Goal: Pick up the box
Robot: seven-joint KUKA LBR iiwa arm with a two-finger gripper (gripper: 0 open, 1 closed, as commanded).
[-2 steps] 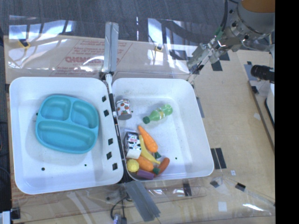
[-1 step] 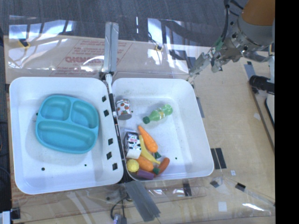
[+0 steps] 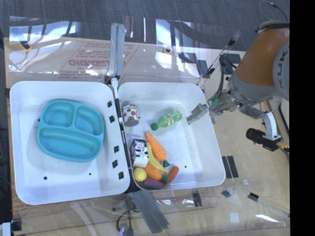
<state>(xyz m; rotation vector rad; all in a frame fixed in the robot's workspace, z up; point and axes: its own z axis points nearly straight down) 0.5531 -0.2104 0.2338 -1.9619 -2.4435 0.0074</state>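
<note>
Wooden bench top point(image 3: 256, 181) is carrying two shallow white bins side by side, and I am viewing them from above at a slant. Left bin point(image 3: 24, 181) is holding a blue divided tray point(image 3: 71, 130), which is leaving open floor along the near and left walls. Right bin point(image 3: 206, 151) is keeping its right half and far end mostly bare, so I am seeing the most room for movement there. Grey arm with its orange band point(image 3: 263, 58) is reaching in from the right and is being cut off at the frame edge. Its gripper point(image 3: 198, 113) is hanging over the right bin's far right corner, close to the rim; I cannot tell how far its fingers are spread, and I am seeing nothing between them.

Green bottle point(image 3: 166, 120) is lying on its side near the bin centre. Box point(image 3: 140, 153), white with dark patches, is lying by the divider wall, touching an orange carrot point(image 3: 155, 147). Small can point(image 3: 130, 115) is standing beside the divider. Toy vegetables point(image 3: 155, 175) are crowding the near corner, overlapping, so I cannot separate each one.
</note>
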